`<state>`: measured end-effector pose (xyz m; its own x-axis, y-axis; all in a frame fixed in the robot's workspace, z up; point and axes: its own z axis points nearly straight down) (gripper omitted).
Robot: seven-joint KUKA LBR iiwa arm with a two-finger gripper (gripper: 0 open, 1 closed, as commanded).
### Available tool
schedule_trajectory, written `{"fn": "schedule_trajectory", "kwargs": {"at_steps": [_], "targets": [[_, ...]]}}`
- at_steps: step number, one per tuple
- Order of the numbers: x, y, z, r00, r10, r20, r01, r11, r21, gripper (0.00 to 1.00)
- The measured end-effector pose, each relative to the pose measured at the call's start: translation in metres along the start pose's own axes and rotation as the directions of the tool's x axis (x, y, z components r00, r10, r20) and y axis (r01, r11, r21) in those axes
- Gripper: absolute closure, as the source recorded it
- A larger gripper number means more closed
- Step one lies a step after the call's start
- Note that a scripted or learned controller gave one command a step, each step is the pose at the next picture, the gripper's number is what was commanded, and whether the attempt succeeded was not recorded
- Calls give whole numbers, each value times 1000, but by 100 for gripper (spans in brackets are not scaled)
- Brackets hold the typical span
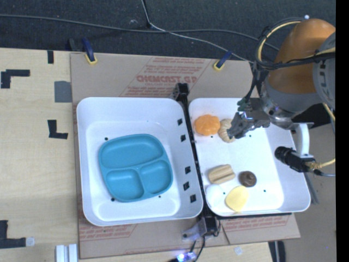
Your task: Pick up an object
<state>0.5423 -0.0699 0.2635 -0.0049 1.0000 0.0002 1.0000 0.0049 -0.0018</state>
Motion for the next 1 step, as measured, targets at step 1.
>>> {"fn": "schedule_trajectory", "kwargs": {"at_steps": [1], "targets": [[56, -3, 18, 1000, -2, -1, 2, 1000, 1, 100]]}}
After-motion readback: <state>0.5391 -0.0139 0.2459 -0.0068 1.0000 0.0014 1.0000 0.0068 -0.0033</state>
